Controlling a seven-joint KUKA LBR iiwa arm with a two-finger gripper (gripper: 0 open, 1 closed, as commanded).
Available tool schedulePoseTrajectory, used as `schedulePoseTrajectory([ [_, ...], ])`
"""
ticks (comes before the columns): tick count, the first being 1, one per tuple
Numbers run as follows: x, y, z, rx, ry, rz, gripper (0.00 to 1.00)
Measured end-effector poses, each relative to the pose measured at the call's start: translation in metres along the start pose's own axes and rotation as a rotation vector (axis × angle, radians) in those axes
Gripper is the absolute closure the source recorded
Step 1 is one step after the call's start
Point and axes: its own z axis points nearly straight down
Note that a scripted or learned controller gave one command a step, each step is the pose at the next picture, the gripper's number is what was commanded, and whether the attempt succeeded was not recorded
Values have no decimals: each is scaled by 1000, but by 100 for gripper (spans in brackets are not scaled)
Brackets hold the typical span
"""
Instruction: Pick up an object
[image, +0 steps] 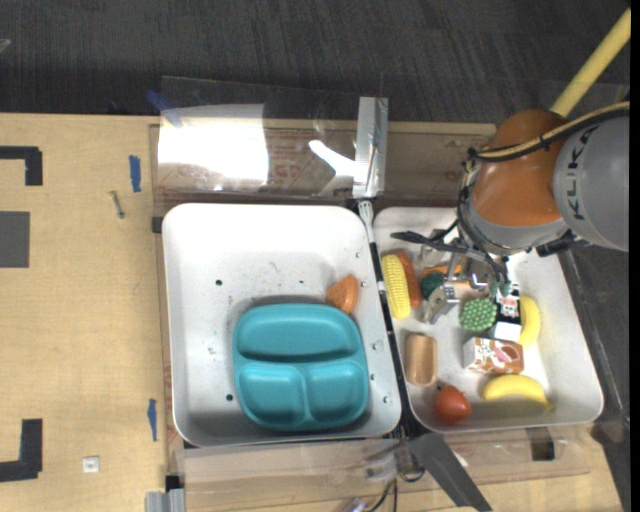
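Orange wrist band poises the gripper low, fingers apart and empty, likely to straddle clutter between corn leftward and green ball rightward

**Bench and floor from above**

Pale wooden bench top fills the left side, black corner marks and blue tape bits on it. Dark carpeted floor runs along the top. Glare bounces off clear sheeting behind the bins.
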Motion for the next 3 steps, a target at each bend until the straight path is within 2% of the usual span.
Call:
schedulePoseTrajectory([
  [1, -5, -2, 0, -1, -1, -6, 0],
  [2, -10, -34, 0, 1, -5, -291, 0],
  [3, 1, -3, 0, -1, 0, -422, 0],
])
